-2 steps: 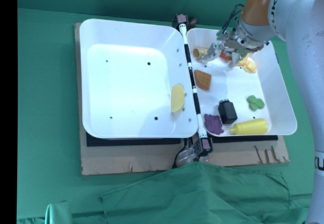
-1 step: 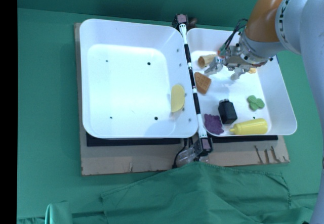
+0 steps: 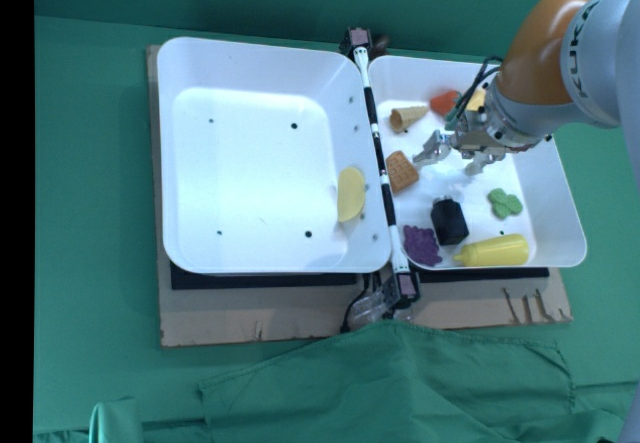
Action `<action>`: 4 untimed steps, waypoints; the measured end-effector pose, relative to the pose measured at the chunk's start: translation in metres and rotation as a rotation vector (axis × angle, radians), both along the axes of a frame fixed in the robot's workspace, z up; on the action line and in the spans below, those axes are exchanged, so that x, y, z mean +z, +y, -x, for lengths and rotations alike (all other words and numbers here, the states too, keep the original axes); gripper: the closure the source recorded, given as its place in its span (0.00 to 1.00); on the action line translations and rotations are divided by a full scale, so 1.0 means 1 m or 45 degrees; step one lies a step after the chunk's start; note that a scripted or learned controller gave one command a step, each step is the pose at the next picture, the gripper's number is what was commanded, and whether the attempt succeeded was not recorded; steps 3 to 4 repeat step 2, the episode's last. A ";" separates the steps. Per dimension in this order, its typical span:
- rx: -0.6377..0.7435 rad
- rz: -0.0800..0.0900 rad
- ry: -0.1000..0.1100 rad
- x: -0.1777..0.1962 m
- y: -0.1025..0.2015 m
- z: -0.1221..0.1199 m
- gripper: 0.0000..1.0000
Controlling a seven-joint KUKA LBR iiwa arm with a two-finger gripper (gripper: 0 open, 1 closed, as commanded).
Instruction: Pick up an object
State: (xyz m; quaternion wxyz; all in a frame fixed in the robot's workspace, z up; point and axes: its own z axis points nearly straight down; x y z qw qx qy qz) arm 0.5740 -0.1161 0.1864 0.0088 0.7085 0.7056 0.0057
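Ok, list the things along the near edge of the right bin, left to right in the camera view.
Purple grapes → black block → yellow mustard bottle.

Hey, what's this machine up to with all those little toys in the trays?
A grey and orange robot arm reaches in over the right bin, trying to pick up one toy. Its gripper hangs open above a bare patch of the bin with nothing between its fingers. Around it lie a waffle, an ice cream cone, a black block, purple grapes, a yellow bottle and a green leafy piece. The left bin holds one yellow slice.
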 end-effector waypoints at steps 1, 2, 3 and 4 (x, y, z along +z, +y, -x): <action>0.001 -0.002 0.014 0.041 -0.009 0.003 0.00; 0.004 -0.007 0.022 0.070 0.021 0.040 0.00; 0.004 -0.007 0.022 0.070 0.021 0.040 0.00; 0.004 -0.007 0.022 0.070 0.021 0.040 0.00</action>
